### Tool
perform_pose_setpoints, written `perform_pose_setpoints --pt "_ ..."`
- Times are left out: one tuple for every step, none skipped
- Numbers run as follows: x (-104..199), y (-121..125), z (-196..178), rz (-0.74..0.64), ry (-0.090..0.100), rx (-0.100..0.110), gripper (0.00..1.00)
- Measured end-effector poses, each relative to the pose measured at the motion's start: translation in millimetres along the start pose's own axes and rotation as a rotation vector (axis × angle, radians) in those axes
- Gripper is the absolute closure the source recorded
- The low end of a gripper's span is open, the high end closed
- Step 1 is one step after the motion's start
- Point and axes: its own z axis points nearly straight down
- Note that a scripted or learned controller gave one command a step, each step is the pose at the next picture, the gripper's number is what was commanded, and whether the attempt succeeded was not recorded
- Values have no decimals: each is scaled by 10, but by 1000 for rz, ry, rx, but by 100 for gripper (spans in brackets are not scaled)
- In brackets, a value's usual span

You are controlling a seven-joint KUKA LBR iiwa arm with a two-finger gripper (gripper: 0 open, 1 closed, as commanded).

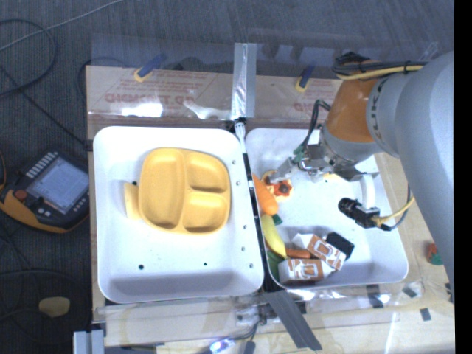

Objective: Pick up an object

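Arm in from the right, gripper (284, 175) low in the right bin (383, 260) near its left wall. Cannot tell how the jaws stand. Just beside it: small orange toy (280, 189) and a carrot (265, 195) against the wall. Further down, a banana (273, 238) and brown cartons (316, 260). Left bin (169, 271) carries a yellow divided tray (184, 189).
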Motion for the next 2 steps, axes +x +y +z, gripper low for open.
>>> perform_pose_setpoints --pt "371 -3 -844 -376 19 29 0" --pt "269 -77 -846 -460 18 28 0"
